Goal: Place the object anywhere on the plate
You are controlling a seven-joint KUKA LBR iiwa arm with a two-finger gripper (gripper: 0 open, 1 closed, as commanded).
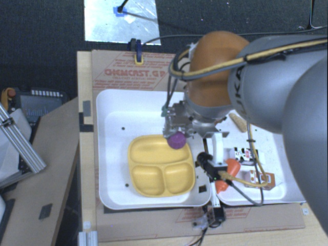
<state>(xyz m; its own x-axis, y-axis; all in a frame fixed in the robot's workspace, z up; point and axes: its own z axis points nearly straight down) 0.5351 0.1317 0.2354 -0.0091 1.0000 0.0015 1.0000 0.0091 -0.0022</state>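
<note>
The gripper (177, 133) pinches a small purple object (177, 140) at the yellow divided plate's (154, 176) rim, so it should shift inward before letting go.

The yellow three-compartment plastic plate (160, 171) is set in the left white bin (110, 118); small purple ball (177, 140) seen at plate's upper-right edge.

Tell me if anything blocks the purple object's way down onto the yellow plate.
Nothing visible does. The purple object sits just under the gripper, right at the yellow plate's upper right rim, with bare plate compartments beside it.
</note>
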